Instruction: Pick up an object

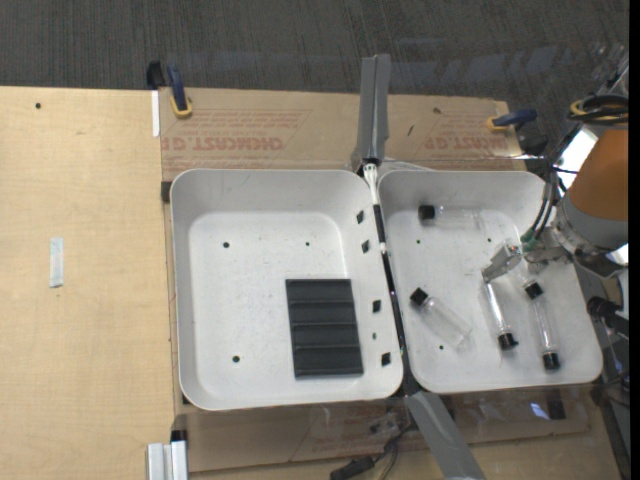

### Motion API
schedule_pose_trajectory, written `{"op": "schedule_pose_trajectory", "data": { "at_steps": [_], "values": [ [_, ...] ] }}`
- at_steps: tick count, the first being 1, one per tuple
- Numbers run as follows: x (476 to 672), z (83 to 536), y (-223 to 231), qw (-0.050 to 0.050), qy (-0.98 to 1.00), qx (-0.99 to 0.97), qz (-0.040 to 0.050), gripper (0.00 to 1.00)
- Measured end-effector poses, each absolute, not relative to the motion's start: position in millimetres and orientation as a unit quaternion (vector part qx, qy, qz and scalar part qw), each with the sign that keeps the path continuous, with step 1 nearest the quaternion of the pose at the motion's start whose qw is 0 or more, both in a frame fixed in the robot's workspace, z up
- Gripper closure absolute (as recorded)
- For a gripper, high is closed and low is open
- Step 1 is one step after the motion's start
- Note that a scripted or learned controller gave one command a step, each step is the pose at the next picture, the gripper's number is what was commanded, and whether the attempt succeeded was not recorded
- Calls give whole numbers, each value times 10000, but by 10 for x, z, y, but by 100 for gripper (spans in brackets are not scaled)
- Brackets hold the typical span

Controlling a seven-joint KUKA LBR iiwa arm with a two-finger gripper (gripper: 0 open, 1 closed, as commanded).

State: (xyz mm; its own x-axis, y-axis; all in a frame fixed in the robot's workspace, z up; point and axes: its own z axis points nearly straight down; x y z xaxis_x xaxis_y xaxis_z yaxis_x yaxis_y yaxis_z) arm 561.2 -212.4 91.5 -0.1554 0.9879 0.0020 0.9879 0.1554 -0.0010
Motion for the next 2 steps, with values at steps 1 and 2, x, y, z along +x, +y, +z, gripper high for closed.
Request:
{"op": "schedule_pose_trajectory", "data": {
  "at_steps": [1, 2],
  "values": [
    [5609, 1007, -2141, 4, -7586, -6516, -2, 100],
    [5729, 1902, -1576, 1, -7500, -6614, 7, 100]
  ]
}}
